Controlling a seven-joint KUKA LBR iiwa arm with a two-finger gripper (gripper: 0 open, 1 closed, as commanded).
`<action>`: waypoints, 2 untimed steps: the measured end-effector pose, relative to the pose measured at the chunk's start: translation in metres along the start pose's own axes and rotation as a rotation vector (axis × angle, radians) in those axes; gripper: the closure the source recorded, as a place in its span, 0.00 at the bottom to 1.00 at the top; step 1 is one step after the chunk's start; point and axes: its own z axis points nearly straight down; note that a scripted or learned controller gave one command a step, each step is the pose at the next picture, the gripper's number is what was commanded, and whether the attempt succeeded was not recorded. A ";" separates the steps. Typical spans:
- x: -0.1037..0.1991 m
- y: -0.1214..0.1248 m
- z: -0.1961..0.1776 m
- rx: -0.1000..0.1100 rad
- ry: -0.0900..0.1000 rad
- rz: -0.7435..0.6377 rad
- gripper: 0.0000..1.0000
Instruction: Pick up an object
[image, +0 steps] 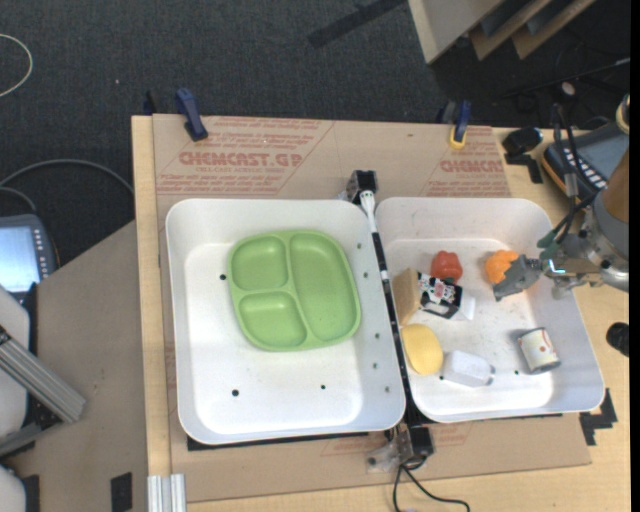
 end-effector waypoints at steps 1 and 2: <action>0.117 -0.031 0.034 0.009 0.006 -0.011 0.00; 0.159 -0.029 -0.007 -0.004 0.002 -0.006 0.00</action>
